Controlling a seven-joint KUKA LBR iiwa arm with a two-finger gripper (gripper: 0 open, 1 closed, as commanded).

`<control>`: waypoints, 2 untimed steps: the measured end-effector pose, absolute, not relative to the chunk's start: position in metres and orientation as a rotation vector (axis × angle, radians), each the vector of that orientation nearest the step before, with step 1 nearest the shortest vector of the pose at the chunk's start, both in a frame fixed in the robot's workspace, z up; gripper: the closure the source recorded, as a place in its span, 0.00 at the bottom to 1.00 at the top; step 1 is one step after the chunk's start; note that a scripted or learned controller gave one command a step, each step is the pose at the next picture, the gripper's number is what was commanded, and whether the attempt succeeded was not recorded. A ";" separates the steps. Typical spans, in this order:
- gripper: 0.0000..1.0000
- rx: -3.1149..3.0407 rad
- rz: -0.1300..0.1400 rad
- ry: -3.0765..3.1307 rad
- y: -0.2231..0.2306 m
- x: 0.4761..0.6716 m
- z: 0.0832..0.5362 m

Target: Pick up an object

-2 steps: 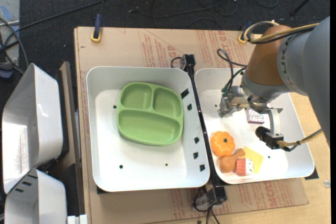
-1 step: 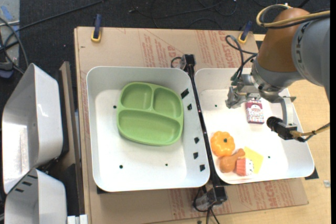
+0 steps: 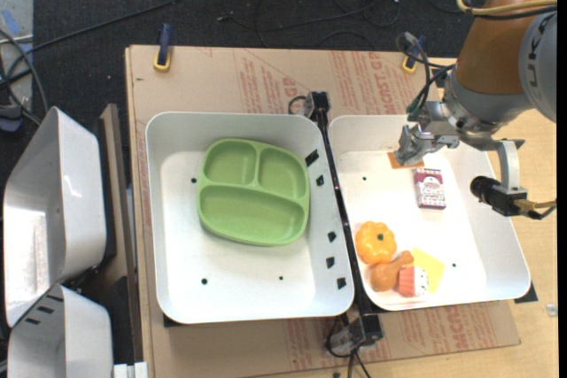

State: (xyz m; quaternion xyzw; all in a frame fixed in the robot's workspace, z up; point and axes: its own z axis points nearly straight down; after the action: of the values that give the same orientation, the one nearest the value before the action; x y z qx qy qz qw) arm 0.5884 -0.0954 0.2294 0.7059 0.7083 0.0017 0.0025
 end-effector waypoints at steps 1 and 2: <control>1.00 2.214 0.005 2.222 -0.096 0.590 0.276; 1.00 2.214 0.000 2.232 -0.039 0.578 0.275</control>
State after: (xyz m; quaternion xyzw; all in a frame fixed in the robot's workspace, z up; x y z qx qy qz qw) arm 0.5783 -0.0392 0.2746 0.7042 0.7100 0.0001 -0.0013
